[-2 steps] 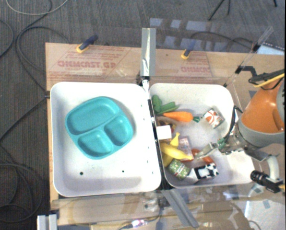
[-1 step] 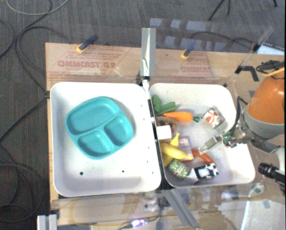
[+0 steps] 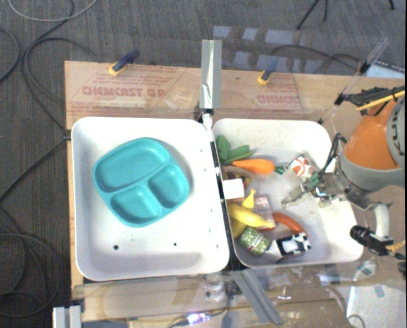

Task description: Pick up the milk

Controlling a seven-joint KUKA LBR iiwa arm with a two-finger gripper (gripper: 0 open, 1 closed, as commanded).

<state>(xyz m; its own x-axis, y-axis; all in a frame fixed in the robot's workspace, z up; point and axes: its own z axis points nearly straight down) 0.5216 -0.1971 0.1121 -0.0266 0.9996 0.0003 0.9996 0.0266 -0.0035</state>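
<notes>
Milk [image 3: 293,244] at right bin [image 3: 326,137] front edge; tool [image 3: 301,193] above, fingers spread, holding nothing.

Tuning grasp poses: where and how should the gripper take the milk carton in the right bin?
The milk, the black-and-white cow-print carton, lies on its side at the right bin's near edge. Probably best taken from straight above, across its narrow sides. A red item crowds its far side, so the fingers would go on the left and right faces.
</notes>
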